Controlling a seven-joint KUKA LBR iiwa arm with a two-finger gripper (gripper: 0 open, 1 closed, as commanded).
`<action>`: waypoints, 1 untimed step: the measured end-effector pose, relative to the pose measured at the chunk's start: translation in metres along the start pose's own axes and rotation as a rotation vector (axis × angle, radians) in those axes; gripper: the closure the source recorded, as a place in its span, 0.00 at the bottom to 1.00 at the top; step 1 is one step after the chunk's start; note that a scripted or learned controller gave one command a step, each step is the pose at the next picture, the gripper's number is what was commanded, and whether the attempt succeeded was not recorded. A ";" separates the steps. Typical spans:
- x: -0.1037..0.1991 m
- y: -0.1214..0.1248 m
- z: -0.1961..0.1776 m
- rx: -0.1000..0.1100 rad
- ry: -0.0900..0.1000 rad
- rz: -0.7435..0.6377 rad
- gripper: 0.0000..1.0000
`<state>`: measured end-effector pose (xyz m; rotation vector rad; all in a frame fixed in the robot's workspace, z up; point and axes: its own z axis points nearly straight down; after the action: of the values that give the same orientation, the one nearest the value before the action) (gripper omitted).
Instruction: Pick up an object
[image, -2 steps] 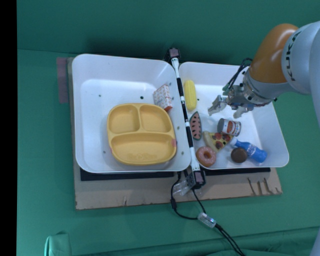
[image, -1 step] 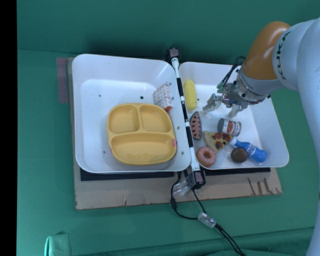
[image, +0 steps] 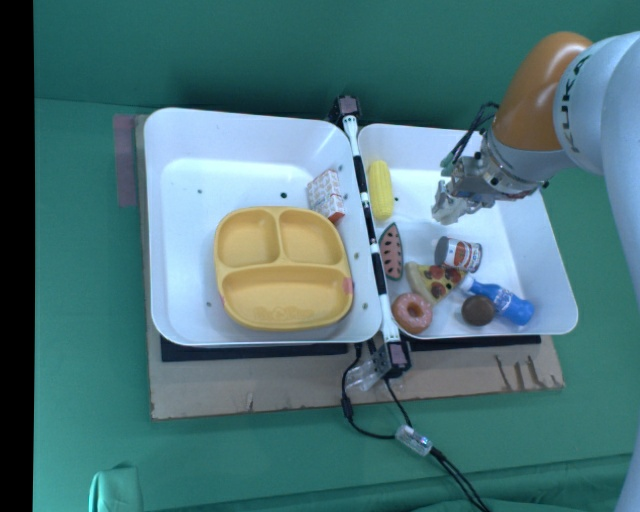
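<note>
Arm over the right bin, toys below it.

From the camera view we see the gripper (image: 449, 208) hanging at right of centre above the right bin (image: 545, 235); whether it is released or clenched we cannot tell. The can (image: 459, 253) lies just below it, beside the pizza slice (image: 432, 280) and blue bottle (image: 498, 300).

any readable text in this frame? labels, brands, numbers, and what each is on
"KU": black letters on the grey arm by the orange band, cut off at the frame edge.
Small carton in the left bin: printed faces, too blurred to read.
Can in the right bin: label too small to read.
Blue bottle: no legible text.
</note>
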<state>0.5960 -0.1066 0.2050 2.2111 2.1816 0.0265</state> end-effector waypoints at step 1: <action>0.000 0.000 0.000 0.000 0.000 0.000 0.00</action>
<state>0.5959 -0.1064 0.2050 2.2116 2.1819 0.0264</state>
